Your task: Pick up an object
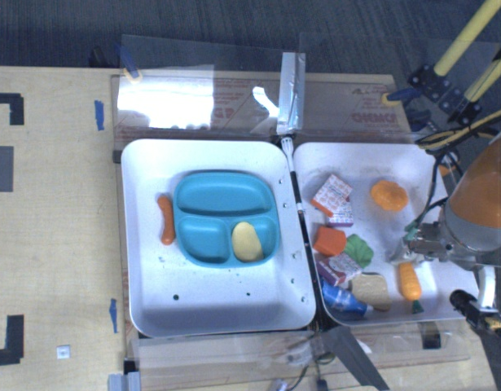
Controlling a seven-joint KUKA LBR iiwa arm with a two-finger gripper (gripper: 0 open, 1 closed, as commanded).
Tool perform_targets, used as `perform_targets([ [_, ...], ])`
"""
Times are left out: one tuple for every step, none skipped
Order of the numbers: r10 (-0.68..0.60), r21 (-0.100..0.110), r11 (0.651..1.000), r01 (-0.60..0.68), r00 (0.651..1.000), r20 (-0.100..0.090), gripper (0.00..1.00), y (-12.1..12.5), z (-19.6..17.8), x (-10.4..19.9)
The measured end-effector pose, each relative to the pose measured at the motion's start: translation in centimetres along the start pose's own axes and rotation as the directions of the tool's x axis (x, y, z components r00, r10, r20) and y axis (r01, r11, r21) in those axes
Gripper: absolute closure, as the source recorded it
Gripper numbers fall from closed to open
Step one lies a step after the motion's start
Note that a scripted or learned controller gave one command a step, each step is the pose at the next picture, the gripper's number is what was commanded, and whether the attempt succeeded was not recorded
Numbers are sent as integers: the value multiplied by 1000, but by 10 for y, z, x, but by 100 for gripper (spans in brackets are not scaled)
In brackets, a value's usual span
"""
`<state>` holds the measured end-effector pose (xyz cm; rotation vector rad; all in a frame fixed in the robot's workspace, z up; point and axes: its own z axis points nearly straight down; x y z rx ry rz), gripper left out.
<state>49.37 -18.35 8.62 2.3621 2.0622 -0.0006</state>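
Note:
My gripper hangs low over the right side of the right bin, below the grey wrist with its orange band. A small orange carrot-shaped piece lies just under and in front of it. An orange round fruit rests further back. To the left lie a red-and-white packet, a red-orange block, a green piece, a tan bread-like piece and a blue item.
The left bin holds a blue divided tray with a yellow oval piece in its right compartment. An orange sausage-like stick lies left of the tray. A clear divider stands behind the bins.

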Motion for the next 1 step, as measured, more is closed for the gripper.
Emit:
perform_targets([
  [23, -2, 1000, -23, 1000, -5, 100, 98, -118, 60],
])
